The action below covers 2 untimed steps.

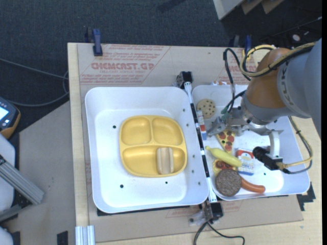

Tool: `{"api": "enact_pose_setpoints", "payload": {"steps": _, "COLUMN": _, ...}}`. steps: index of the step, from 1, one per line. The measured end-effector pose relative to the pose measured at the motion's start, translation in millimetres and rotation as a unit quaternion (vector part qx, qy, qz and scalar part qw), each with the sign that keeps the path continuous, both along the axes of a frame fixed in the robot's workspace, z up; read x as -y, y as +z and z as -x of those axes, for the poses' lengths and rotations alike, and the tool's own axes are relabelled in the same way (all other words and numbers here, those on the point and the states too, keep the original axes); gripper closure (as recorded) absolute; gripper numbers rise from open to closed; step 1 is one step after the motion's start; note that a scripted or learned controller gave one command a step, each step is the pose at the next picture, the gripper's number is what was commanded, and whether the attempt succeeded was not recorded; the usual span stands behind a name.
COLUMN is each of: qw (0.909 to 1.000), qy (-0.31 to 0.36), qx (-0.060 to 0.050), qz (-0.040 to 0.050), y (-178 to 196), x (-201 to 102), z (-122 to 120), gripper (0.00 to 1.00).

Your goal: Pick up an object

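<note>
The robot's claw hangs low over the right bin, close to that bin's left wall, on a grey arm that reaches in from the view's right. Whether the claw is apart or together cannot be told from this slanted overhead view, and nothing can be seen held in it. The object lying closest is a toy pizza slice, just beside the claw on the side toward the bottom of the view, so it is the likeliest target. Its long axis seems to run up and down the view, though part of it is hard to make out. A round cookie lies near the claw on the opposite side, up and to the left. Farther down, a banana slants across the bin, touching or nearly touching a small white packet. Beyond them sit a brown burger patty and a sausage. This crowding could trouble a grasp. The left bin, well apart, holds a yellow divided plate with a pale bun in its lower compartment.
</note>
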<state>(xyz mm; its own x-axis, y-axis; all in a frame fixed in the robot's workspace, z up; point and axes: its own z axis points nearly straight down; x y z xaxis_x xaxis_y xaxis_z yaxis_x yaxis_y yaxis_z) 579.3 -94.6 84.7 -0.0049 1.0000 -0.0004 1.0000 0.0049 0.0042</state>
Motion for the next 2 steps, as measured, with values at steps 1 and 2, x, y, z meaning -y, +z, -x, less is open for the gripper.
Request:
{"api": "enact_pose_setpoints", "payload": {"steps": 1, "qw": 1.0000, "qy": -0.002, "qx": 0.000, "qz": 0.0002, "y": 10, "x": 2, "z": 2, "gripper": 1.00}}
{"api": "enact_pose_setpoints", "payload": {"steps": 2, "qw": 1.0000, "qy": 0.002, "qx": 0.002, "qz": -0.0015, "y": 106, "x": -75, "z": 17, "gripper": 1.00}}
